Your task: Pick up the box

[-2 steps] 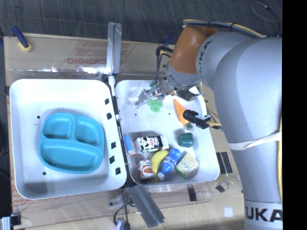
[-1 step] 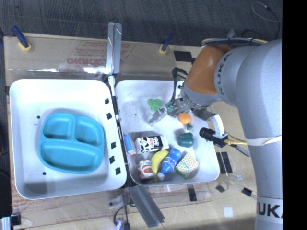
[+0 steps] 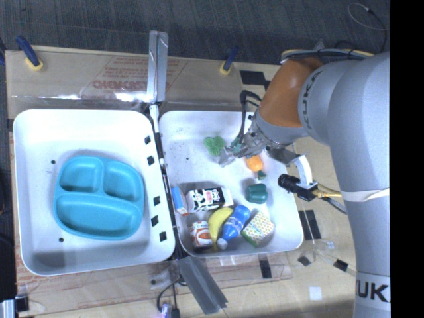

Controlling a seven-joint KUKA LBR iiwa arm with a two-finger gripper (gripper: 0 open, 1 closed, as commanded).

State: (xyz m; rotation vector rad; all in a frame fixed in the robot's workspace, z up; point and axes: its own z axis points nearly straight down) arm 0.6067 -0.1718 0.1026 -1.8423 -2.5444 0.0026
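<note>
A white box with black cow patches point(image 3: 205, 197) lies flat in the right bin point(image 3: 192, 128), near its middle. A checkered green and yellow box point(image 3: 258, 226) sits at the bin's front right, and a small orange and white carton point(image 3: 201, 234) at the front. My gripper point(image 3: 231, 154) hangs over the back half of this bin, just right of a light green toy point(image 3: 213, 144) and well behind the cow-patch box. Nothing shows held in it.
An orange carrot-like toy point(image 3: 254, 163) and a dark green round toy point(image 3: 256, 192) lie right of the gripper. A banana point(image 3: 220, 220) and a blue bottle point(image 3: 233, 225) crowd the boxes at the front. A blue divided plate point(image 3: 101, 195) lies in the left bin point(image 3: 40, 131).
</note>
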